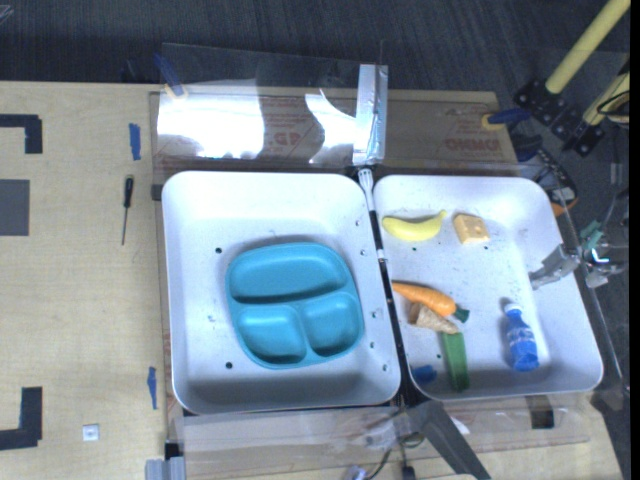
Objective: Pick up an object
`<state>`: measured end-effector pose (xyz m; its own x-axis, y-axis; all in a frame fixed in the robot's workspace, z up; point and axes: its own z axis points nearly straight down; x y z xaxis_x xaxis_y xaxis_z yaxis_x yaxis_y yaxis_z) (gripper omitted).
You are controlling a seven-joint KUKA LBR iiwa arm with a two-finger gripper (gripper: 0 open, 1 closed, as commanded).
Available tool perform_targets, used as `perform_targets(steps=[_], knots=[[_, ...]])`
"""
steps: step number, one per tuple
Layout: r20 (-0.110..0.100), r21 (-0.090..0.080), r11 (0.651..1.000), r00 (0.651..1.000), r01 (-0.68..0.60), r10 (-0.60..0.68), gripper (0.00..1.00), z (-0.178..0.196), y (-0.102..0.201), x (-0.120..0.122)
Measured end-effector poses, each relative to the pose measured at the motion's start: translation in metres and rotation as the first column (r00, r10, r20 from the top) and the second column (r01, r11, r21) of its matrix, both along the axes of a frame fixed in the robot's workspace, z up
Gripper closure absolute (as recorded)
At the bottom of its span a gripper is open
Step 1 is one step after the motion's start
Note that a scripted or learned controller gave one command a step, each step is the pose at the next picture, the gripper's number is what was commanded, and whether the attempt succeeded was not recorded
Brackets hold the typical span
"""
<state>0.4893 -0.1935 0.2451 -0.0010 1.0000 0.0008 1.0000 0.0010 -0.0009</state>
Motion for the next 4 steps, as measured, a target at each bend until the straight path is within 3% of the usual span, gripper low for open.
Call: perform_targets(steps=[1, 2, 3, 4], knots=[[-0.005, 0.0, 0.994, 0.994, 0.105, -0.105, 0.0, -0.1, 0.061, -0.011], [0.007, -0.003, 0.997, 0.997, -0.082, 0.082, 0.0, -0.157, 0.102, 0.052], [0.013, -0.004, 0.997, 0.997, -0.08, 0.08, 1.0, -0.146, 0.101, 0.054], [0.008, -0.001, 1.0, 1.0, -0.003, 0.003, 1.0, -0.057, 0.14, 0.128]])
